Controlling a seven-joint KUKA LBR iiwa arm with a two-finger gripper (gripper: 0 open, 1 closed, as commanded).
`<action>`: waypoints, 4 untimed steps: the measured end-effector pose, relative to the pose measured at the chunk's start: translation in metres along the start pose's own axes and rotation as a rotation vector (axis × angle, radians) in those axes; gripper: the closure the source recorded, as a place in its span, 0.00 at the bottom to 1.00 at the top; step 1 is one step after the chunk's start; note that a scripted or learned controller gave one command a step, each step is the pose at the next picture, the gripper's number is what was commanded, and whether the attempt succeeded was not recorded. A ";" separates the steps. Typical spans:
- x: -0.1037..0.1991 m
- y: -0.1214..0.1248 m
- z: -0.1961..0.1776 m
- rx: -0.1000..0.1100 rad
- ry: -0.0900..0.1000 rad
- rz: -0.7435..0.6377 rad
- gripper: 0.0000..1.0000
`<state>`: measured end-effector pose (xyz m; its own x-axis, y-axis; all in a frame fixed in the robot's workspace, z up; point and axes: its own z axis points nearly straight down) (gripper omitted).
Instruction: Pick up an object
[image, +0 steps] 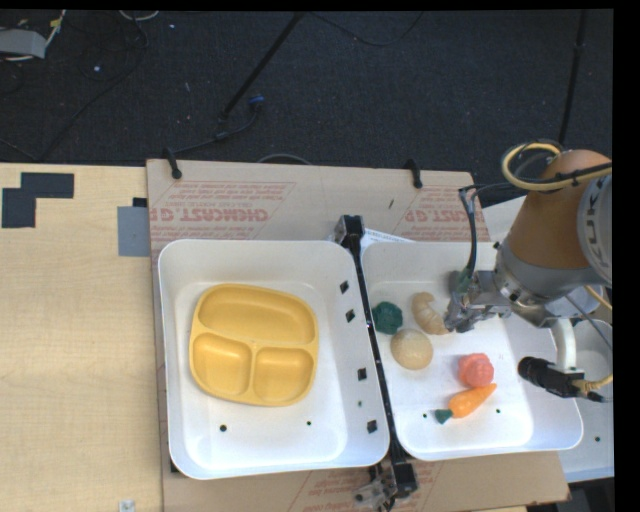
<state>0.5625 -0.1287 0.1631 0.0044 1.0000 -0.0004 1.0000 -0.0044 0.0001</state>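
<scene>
Left bin (180, 420): yellow tray (254, 343). Right bin (520, 432): carrot (468, 402), strawberry (477, 369).

Hand (462, 312) fingertips too small to tell; arm (560, 220) cut off at right edge

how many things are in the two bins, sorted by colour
yellow: 1, the divided tray in the left bin
green: 1, a round piece in the right bin
beige: 2, a ball and a lumpy piece
red: 1, a berry-like piece
orange: 1, a carrot
total: 6
</scene>
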 end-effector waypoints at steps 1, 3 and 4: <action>-0.008 -0.004 -0.060 -0.003 -0.001 0.000 1.00; 0.044 -0.006 -0.032 0.005 0.003 -0.008 1.00; 0.094 -0.016 -0.048 0.004 0.002 -0.009 1.00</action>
<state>0.5470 -0.0345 0.2111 -0.0042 1.0000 0.0020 1.0000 0.0042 -0.0038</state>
